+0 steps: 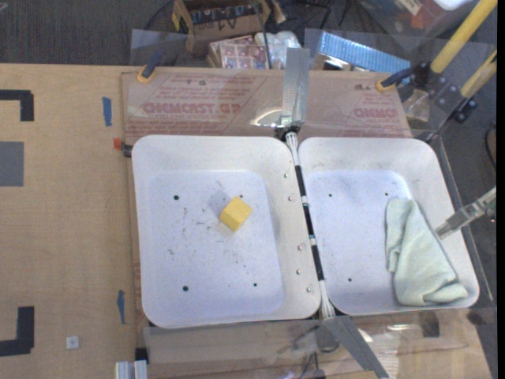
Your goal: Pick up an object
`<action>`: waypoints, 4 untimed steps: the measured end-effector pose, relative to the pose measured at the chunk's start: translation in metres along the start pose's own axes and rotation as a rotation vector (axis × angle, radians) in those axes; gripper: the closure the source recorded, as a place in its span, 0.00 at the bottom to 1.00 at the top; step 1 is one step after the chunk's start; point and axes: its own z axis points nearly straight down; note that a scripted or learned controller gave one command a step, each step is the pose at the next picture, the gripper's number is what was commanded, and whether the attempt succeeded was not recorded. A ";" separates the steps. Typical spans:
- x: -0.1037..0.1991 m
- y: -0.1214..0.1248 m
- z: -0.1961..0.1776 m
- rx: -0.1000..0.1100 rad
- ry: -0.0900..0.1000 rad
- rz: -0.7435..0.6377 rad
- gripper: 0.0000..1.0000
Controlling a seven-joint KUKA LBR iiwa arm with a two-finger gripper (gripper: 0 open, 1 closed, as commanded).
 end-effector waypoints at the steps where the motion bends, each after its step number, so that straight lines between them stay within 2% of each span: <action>1: 0.087 0.056 -0.008 0.002 0.005 0.001 0.00; 2: 0.032 0.010 -0.020 -0.001 0.000 -0.243 0.00; 3: 0.169 0.074 -0.061 -0.002 0.002 -0.411 0.00; 4: 0.259 0.113 -0.020 0.001 0.006 -0.627 0.00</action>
